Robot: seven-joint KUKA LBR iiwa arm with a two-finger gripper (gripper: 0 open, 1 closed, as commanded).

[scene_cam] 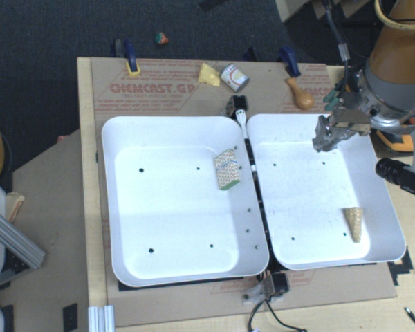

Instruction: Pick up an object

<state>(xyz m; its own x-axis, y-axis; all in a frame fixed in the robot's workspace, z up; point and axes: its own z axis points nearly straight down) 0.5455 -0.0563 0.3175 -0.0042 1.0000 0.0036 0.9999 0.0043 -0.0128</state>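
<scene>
1. The grey metal gripper is seen over the upper part of the right shallow white bin; whether it is apart or together cannot be told.
2. A tan cone-shaped object is found lying in the right bin's lower right part, well apart from the gripper.
3. A green-and-white patterned packet is seen in the left shallow white bin, near its right wall.

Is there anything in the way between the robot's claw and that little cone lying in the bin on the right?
Nothing visible. The gripper hangs over the far part of the right bin, and the cone lies near that bin's near right corner. Between them is just bare white bin floor. The patterned packet sits in the left bin.
</scene>
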